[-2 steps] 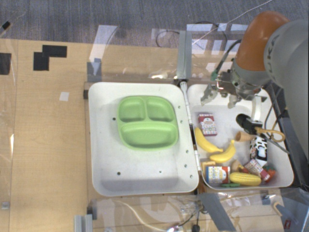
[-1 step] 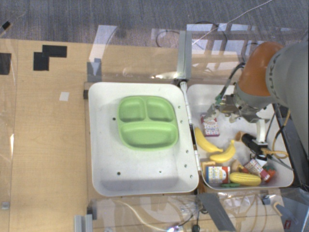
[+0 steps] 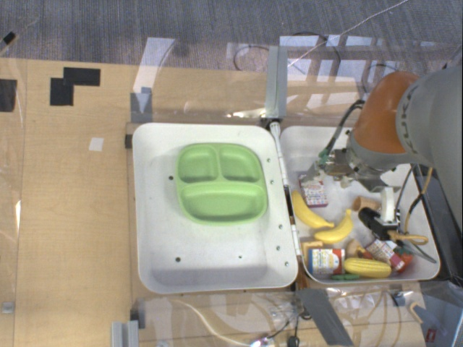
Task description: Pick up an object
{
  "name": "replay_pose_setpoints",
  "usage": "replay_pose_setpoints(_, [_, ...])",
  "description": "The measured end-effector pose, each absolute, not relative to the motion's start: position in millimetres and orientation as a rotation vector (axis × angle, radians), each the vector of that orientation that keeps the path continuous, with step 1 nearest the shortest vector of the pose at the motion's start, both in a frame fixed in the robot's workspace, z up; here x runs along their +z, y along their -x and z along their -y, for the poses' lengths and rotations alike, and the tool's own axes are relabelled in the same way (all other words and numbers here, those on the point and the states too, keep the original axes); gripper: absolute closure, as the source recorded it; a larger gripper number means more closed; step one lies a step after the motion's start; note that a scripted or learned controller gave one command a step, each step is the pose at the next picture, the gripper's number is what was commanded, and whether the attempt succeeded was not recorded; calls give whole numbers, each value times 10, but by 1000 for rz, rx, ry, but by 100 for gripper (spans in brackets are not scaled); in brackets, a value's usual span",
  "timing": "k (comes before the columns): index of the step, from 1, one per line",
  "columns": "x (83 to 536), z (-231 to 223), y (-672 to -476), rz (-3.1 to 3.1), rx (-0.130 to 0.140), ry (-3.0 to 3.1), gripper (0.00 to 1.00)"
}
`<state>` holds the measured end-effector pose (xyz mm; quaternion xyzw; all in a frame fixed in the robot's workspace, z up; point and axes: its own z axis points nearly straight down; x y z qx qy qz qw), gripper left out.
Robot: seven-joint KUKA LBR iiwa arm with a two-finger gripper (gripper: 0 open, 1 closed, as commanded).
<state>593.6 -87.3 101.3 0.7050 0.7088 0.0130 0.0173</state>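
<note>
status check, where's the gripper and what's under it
Gripper low over right bin, nothing seen held. Small packet and bananas just below it. Green tray alone in left bin.

The grey arm with the orange band (image 3: 405, 114) is cut off by the right edge. Part of the right shallow white bin (image 3: 289, 194) is covered by it. The gripper's fingertips (image 3: 318, 173) are too small and dark to be made out. The small printed packet (image 3: 314, 194) below them is blurred, and its label cannot be read. The cluttered items at the bin's lower right corner (image 3: 387, 251), possibly utensils, cannot be told apart.
</note>
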Motion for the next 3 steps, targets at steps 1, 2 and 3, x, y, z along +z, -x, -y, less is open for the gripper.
replay_pose_setpoints(1, [1015,842,-5728,-2229,44,-2163,0])
replay_pose_setpoints(2, [1012,899,-5564,-2244,47,-2148,0])
replay_pose_setpoints(3, [1002,866,-5385,-2295,43,-2090,0])
